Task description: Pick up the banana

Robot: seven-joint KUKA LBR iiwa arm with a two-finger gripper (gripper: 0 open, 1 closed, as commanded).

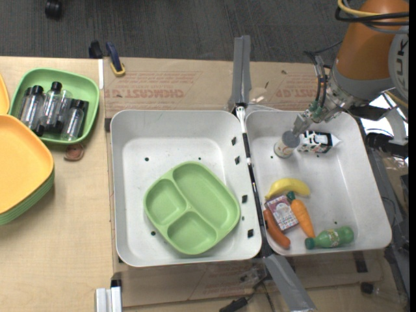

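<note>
The yellow banana (290, 187) lies in the right bin (364, 174), near its middle, curved with its ends pointing down. My gripper (286, 144) hangs over the bin's back left part, a short way behind the banana and apart from it. The arm comes in from the upper right, its orange band above the bin's far corner.
Just in front of the banana lie a small pink carton (281, 212), two carrots (301, 217) (276, 230) and a green bottle (331, 237). A black-and-white toy (317, 142) sits beside the gripper. The left bin (130, 142) holds a green divided plate (192, 207).
</note>
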